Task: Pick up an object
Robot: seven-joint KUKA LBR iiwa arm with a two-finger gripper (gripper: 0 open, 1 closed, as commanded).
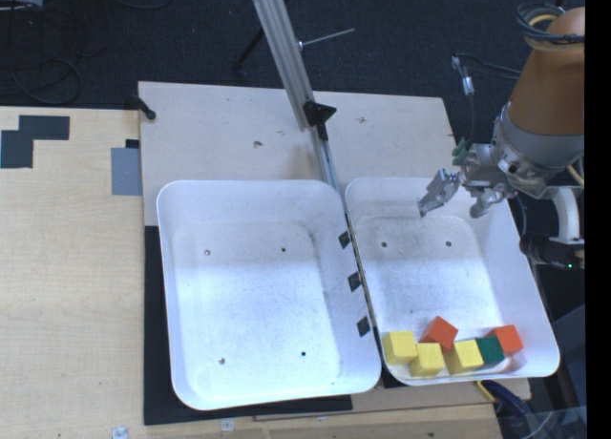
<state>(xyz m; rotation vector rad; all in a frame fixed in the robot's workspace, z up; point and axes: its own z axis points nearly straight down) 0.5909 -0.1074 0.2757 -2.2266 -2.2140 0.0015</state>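
Orange, yellow and green small cubes (449, 345) huddle at the right white plastic bin's (477, 265) near edge. Two-finger gripper (460, 197) hangs spread, holding nothing, over the far edge. Risk: tight clustering blocks finger entry.

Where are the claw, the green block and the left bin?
claw (460, 198): camera view, midway between its fingertips.
green block (492, 348): camera view, its top face.
left bin (164, 200): camera view, its far left rim.

Even, bright overhead light; left bin (253, 284) floor glares white. Soft shadows only. Background dark. Image slightly soft, grainy; no obvious edge distortion.
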